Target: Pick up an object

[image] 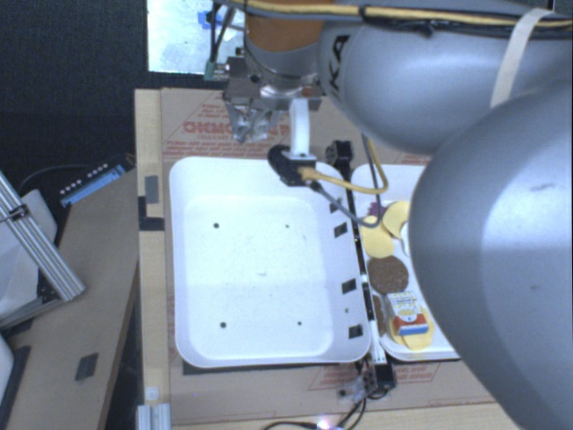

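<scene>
The pincer hangs above the left bin at its 12 o'clock rim; its opening cannot be told. Yellow discs, a brown disc and a small carton lie in the right bin

Objects lie in right bin, most of bin hidden by arm. Pale yellow round piece at far end, second yellow piece just beside it, overlapping. Brown round flat disc nearer camera, just below yellow pieces, lying flat. Small packet, white and yellow with red and blue marks, at near end of bin, just beyond disc, lying flat near bin's front rim. Exact identity of each unclear.
</scene>
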